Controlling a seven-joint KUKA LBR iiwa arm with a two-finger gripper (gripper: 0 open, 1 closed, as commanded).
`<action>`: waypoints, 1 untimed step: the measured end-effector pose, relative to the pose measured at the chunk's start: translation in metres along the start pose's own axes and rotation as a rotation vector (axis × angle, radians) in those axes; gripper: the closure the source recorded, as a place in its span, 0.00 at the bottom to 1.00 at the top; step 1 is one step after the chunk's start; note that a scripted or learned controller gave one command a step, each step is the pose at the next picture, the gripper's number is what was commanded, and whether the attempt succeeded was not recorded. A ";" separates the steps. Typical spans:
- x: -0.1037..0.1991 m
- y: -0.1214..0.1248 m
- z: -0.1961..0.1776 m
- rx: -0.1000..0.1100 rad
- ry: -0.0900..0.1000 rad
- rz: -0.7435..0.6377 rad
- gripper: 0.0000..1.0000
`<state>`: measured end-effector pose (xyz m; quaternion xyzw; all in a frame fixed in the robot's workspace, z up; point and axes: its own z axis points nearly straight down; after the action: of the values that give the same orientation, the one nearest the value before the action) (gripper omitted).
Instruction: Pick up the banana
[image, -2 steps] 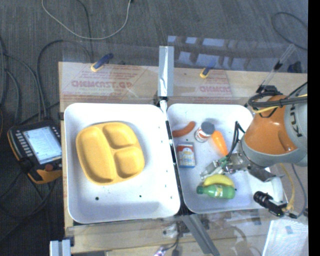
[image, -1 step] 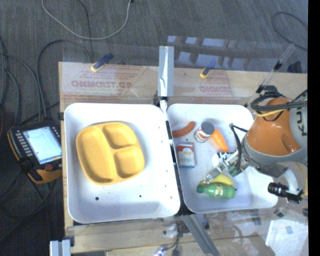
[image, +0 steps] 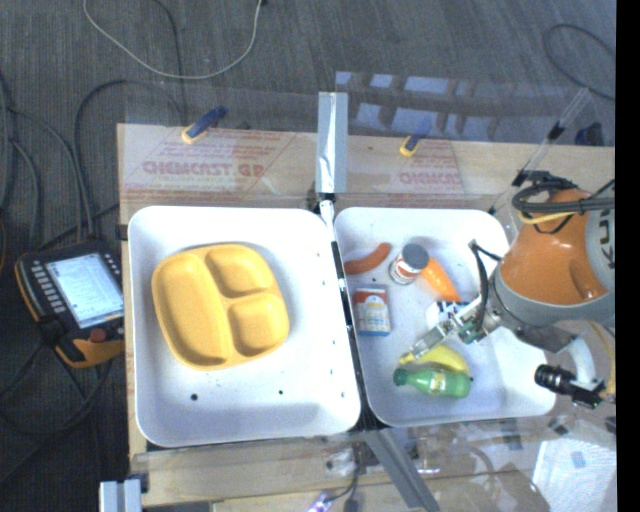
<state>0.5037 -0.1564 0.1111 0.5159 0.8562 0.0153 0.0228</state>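
Nearest the lens, at the low edge of the right bin (image: 520, 400): a green bottle (image: 432, 381) lying on its side, glossy plastic, yellow label, rounded body. Just above it, touching or nearly so, the banana (image: 440, 357), yellow, curved, smooth-skinned, at about 5 o'clock in that bin. Directly over the banana's upper end, the gripper (image: 447, 331), metallic with pale green marks, reaching in from 3 o'clock below the arm's orange band (image: 545, 262); fingers close to the fruit, but released, clenched or grasping cannot be told from this angle.

Elsewhere in the right bin: toward 10 o'clock, a reddish sausage-shaped piece (image: 368, 258), smooth and slightly bent. Near 12 o'clock, a small round can (image: 410, 264) seen end-on, with a grey lid and a red and white side. Beside it at 1 o'clock, an orange carrot-like cone (image: 440, 280), tapered. Near 9 o'clock, a small flat carton (image: 372, 309), rectangular, red top and bluish print.

Left bin (image: 160, 400), shallow, white, rounded corners, matte plastic with a few dark specks: holds a yellow divided tray (image: 220, 303), soft-cornered, three compartments, sitting slightly above centre and turned at a slant.

Between the bins, a thin dark seam.
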 end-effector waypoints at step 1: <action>0.019 0.008 0.001 0.002 -0.034 0.020 0.00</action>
<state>0.5018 -0.1360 0.1102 0.5246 0.8505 0.0059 0.0369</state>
